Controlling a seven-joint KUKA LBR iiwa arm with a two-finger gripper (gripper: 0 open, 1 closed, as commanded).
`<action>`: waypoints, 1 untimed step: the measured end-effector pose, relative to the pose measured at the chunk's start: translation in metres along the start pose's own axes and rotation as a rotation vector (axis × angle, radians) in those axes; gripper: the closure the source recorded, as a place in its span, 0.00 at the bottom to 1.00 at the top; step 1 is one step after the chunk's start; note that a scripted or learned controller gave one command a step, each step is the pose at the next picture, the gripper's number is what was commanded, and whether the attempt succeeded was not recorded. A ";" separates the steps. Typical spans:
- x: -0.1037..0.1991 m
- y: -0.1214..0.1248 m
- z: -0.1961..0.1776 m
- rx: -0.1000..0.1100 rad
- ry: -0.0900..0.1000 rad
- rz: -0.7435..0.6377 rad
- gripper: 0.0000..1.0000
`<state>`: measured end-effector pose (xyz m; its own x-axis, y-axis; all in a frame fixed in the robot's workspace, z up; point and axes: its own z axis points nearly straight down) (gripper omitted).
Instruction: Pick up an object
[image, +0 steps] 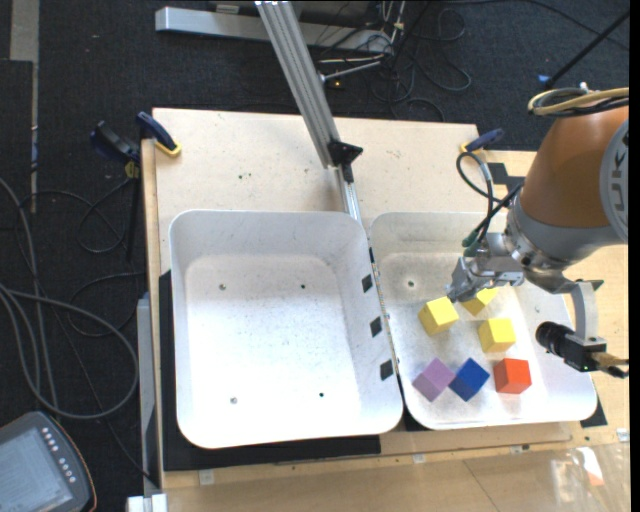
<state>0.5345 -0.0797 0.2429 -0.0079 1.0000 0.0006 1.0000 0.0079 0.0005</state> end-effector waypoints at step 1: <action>0.046 0.015 -0.004 -0.001 0.001 0.001 1.00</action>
<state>0.5486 -0.0334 0.2466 -0.0073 1.0000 0.0011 1.0000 0.0073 0.0018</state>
